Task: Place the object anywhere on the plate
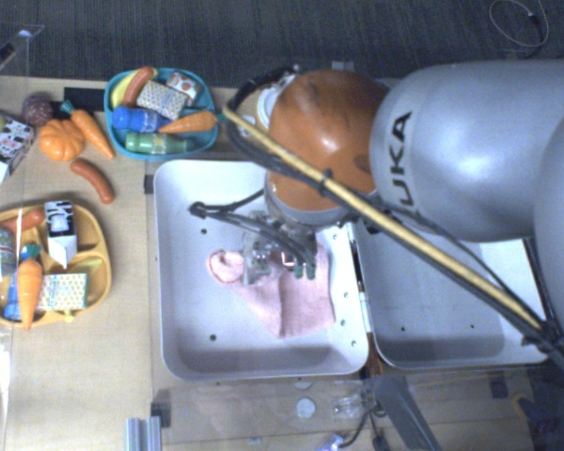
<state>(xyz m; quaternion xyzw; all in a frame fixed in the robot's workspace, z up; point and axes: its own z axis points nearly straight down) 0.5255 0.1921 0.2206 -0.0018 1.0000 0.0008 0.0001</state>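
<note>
Landmark: left white bin, the nearer-to-centre of two shallow bins on the wooden worktop.

Arm, grey with orange band, comes in from the right edge and covers the upper right corner of the left bin and much of the right bin. A tan cable runs diagonally along it.

End effector sits low over the middle of the left bin, pointing down. Fingers are dark and lost in clutter against what lies below; cannot tell how far apart they stand or whether anything is between them.

Directly under and around the end effector: a pink cloth, spread on the bin floor, reaching toward the bin's lower right. Just left of the end effector, touching the cloth's edge, a small pale pink rounded object; identity unclear. It lies on the bin floor.

Outside the bin, upper left of it: blue bowl packed with toy food. Left of that, loose on the worktop: an orange toy pumpkin, a carrot and a sausage.

Left of the bin, well apart: yellow divided tray with toy food and small cartons.
</note>
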